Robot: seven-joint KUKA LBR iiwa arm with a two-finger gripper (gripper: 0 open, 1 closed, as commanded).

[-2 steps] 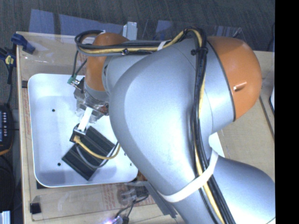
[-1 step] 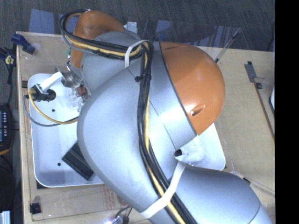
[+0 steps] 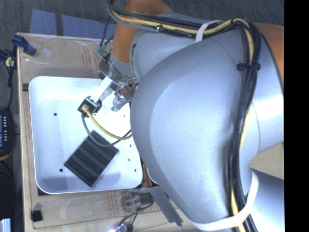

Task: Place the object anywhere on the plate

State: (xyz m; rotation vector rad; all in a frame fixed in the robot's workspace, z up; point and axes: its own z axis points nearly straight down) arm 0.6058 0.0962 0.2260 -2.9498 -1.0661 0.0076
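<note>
Looking down on the shallow white plastic bin point(image 3: 46, 134) on the pale worktop point(image 3: 58, 52), with the big grey arm with its orange band point(image 3: 203, 129) swung in from the right and blocking most of that side. Pincer point(image 3: 117, 99) hanging over the bin's far-right part, up off the floor by the look of it, nothing seen in its grip. Wide or narrow? Cannot tell from this angle, too tucked under the wrist. And there, lying flat on the bin floor: the flat black ribbed rectangular slab point(image 3: 91, 158), surely the object to be moved. Sits in the bin's near half, about midway across, close to the near wall but apart from it. Now the key relation: lies nearward of the pincer and a touch to the left, clearly apart, no contact. Long axis, judging by the outline and the ribs, running on a diagonal from near-left to far-right, so roughly pointing back up at the pincer. Calls, most likely, for a move toward the near side, a drop, and a closing across the short width, meaning a wrist turn to square up with that diagonal. Low and flat, so probably hard to grip; could easily slip out. Not yet lifted, so no progress toward the plate so far.
</note>
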